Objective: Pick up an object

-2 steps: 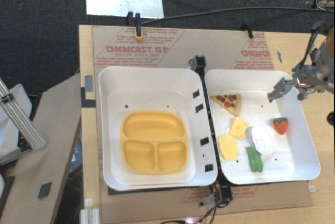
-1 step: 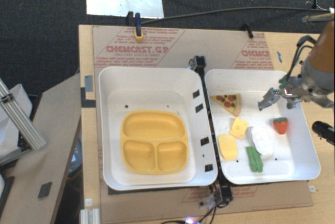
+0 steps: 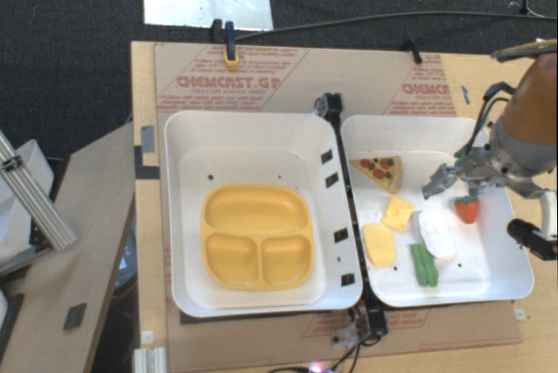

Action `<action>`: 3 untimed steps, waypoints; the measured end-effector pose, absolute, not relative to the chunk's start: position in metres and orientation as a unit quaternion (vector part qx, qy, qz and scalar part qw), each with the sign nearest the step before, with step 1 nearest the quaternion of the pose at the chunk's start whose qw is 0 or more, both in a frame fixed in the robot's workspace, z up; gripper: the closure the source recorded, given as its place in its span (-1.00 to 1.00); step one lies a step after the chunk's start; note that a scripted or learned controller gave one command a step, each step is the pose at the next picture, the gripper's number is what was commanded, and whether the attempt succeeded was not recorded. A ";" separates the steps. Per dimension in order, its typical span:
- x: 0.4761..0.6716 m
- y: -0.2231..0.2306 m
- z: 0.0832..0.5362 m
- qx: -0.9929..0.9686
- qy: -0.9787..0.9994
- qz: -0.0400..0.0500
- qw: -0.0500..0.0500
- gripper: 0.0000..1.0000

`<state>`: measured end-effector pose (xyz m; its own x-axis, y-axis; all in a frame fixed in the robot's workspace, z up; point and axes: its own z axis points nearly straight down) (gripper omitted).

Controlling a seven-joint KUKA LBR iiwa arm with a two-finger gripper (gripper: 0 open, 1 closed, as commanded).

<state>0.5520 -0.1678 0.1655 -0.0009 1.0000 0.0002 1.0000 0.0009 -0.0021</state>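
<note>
While pincer (image 3: pixel 438 182) hovers, pizza slice (image 3: pixel 380 170) just left, apart.

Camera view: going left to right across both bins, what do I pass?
Yellow tray → pizza slice → cheese wedge → green bean → strawberry. The pale yellow piece and the white piece overlap their neighbours in the order, so I left them out.

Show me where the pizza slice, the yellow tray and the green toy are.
pizza slice (image 3: pixel 380 170), camera view, on its topping.
yellow tray (image 3: pixel 257 235), camera view, on its middle ridge.
green toy (image 3: pixel 425 265), camera view, on its middle.
</note>
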 end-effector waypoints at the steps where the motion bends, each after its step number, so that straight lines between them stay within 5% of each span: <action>1: 0.552 -0.167 0.102 -0.707 -0.708 0.001 0.001 -1.00; 2: 0.554 -0.168 0.117 -0.707 -0.707 -0.001 -0.002 1.00; 3: 0.551 -0.171 0.180 -0.706 -0.708 -0.002 -0.003 1.00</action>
